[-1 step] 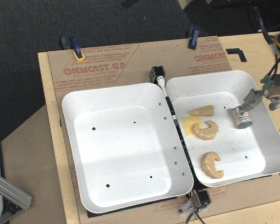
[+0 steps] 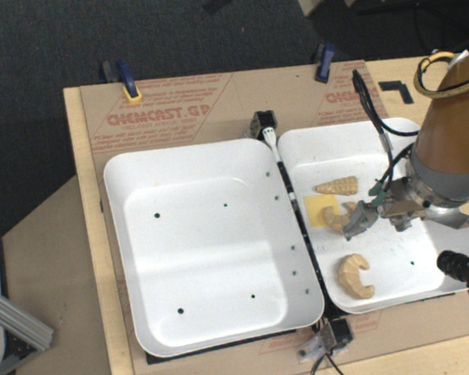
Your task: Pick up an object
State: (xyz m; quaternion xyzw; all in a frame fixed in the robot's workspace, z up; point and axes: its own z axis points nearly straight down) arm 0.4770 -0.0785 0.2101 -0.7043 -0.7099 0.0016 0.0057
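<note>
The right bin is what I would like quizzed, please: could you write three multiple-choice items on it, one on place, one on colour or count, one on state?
1. Where does the gripper sit?
A. Over the left bin
B. Over the right bin
C. Off the bench

2. What colour is the flat square piece?
A. Yellow
B. Blue
C. Green

3. How does the croissant lie?
A. Lifted off the floor
B. Stacked on the cone
C. Loose on the bin floor, apart from the gripper

Answers:
1 B: it hangs inside the right bin's rim, over the tan piece.
2 A: it shows plain yellow beside the divider.
3 C: it rests alone near the front wall, while the cone lies farther back.
</note>
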